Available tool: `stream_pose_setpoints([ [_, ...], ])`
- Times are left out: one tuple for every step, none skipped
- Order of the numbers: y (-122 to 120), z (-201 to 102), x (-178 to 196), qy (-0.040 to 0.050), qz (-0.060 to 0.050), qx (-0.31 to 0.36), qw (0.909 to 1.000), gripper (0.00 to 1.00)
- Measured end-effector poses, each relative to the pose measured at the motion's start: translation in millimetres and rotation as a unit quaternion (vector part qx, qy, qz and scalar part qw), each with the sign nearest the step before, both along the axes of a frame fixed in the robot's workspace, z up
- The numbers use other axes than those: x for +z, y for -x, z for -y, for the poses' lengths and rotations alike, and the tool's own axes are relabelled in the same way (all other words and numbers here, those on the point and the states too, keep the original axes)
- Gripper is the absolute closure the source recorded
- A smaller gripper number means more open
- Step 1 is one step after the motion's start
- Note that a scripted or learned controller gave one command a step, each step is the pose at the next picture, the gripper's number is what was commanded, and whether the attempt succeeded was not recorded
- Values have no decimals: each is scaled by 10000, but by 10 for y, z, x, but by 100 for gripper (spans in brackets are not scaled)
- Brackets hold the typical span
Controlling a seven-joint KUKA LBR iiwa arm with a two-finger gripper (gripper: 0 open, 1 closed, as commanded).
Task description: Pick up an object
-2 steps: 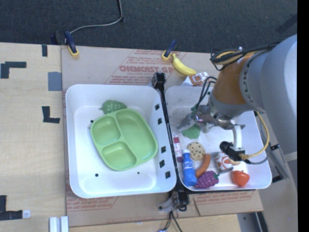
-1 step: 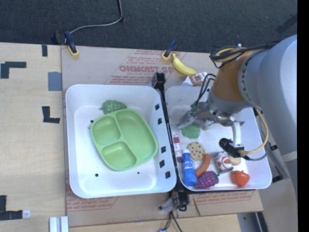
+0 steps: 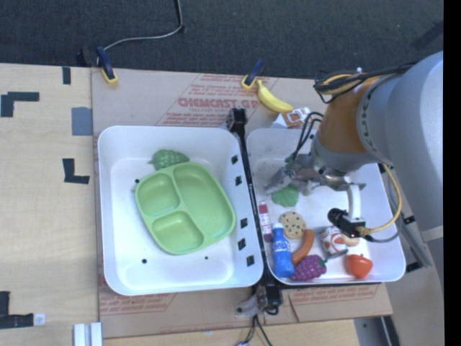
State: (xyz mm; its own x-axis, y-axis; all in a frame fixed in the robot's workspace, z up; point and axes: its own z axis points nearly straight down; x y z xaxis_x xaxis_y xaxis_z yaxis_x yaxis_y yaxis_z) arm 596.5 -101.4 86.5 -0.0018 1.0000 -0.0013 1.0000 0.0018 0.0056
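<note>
My gripper (image 3: 282, 182) is low in the right bin (image 3: 374, 276), near its left wall, on the end of the grey arm with the orange band. A small green item (image 3: 286, 196) lies directly beneath it, partly hidden by it. In front of that lie a round cookie (image 3: 292, 224), a blue bottle (image 3: 281, 251), an orange carrot-like piece (image 3: 304, 243), purple grapes (image 3: 308, 267), a small can (image 3: 333, 241) and a red fruit (image 3: 358, 265).
The left bin (image 3: 119, 265) holds a green divided plate (image 3: 185, 206) and a green leafy toy (image 3: 169, 158) behind it. A yellow banana (image 3: 274, 99) lies on the cardboard behind the bins. The arm's body covers the right bin's far right part.
</note>
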Motion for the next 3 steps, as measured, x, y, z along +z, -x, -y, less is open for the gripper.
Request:
stream_pose_setpoints([
  [10,-24,0,5,1,-6,10000,0],
  [41,7,0,-2,0,3,10000,0],
  [-3,-54,-3,7,-12,-6,10000,0],
])
